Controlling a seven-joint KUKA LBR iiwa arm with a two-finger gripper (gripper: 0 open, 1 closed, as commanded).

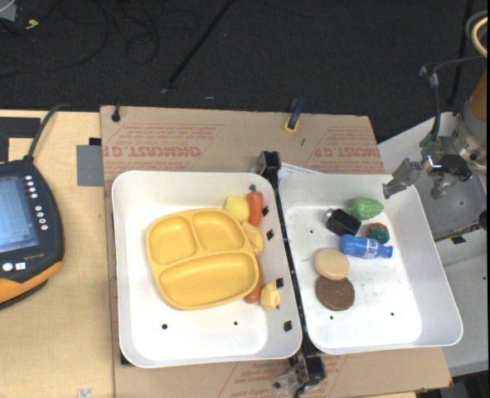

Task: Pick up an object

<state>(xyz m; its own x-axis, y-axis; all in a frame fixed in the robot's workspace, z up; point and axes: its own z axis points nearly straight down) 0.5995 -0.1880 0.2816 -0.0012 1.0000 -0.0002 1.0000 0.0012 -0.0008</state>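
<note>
My gripper (415, 186) hangs open above the far right rim of the right bin (427, 305), with nothing between its fingers. In that bin lie a green lump (365, 206), a black block (342, 222), a blue bottle (365, 247), a small teal and red piece (379, 231), a tan disc (332, 264) and a brown disc (335, 293). The green lump is nearest, just left of and below the left finger. The left bin (137, 322) holds a yellow divided plate (203, 257), a yellow fruit (237, 209), an orange carrot (255, 207) and a small yellow toy (269, 298).
A black divider with clips (279, 247) runs between the two bins. A teach pendant (12, 230) lies on the bench at far left. A blue and yellow clamp (293, 119) holds the cardboard sheet (186, 143) at the back.
</note>
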